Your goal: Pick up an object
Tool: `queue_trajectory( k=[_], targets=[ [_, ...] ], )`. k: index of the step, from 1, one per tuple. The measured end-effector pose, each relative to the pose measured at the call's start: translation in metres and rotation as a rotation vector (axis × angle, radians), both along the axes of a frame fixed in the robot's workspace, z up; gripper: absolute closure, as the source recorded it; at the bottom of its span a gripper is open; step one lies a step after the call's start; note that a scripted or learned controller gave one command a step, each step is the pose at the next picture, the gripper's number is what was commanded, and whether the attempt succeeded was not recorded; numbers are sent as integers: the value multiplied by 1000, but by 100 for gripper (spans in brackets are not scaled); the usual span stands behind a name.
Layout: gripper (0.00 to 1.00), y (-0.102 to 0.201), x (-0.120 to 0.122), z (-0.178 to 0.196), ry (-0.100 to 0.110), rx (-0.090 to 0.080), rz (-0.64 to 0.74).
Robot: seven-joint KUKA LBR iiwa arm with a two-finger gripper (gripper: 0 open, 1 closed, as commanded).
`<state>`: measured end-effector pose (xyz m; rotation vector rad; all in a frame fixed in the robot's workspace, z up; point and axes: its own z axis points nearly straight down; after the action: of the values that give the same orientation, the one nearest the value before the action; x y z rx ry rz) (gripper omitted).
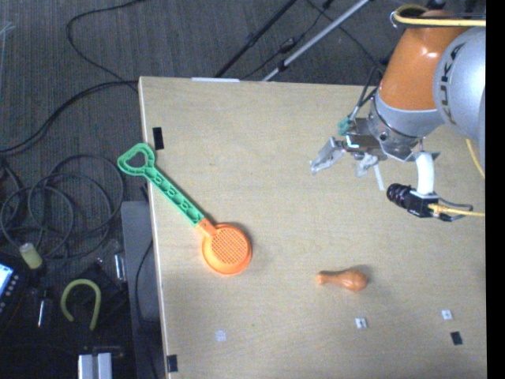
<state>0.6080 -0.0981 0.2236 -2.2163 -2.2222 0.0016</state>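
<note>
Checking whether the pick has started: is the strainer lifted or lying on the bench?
Lying flat. The strainer rests on the bench, orange head and green handle both down, apart from the gripper.

Pale tan worktop [276, 133], a strainer toy [189, 212] left of center with a green handle and orange mesh head, a small orange drumstick-looking piece [344, 279] lower middle, and a silvery tool [343, 158] under the orange-banded grey arm [426, 69].

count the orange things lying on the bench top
2: the orange strainer head with its green handle at the left, and a small orange drumstick-shaped piece lower middle, below the gripper. The arm may hide others at right.
</note>
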Motion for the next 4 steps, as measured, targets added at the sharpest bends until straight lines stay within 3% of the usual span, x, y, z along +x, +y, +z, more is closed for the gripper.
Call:
queue_trajectory(
  k=[1, 2, 3, 4],
  targets=[
    [0, -70, 24, -18, -1, -4, 92],
    [0, -98, 60, -66, -2, -5, 175],
    [0, -125, 61, -133, -4, -2, 525],
    [100, -124, 62, -123, -7, -3, 525]
  ],
)
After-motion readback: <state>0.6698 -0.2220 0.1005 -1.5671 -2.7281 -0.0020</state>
